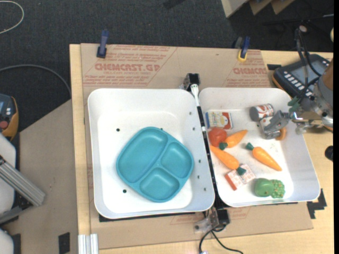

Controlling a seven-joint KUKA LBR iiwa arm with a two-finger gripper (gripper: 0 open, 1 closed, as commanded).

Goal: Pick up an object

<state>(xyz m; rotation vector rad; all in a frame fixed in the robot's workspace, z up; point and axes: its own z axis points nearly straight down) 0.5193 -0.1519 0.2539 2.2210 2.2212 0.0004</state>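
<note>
Two bins: the left holds a tray. The hand, grip unclear, hovers at the right bin's upper right edge beside a can.

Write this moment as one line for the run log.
gripper: over right bin, beside can | grasp: unconfirmed | left bin: teal divided plate | carrots: untouched

Grey metal fingers on a pale, black-cabled wrist.
</note>
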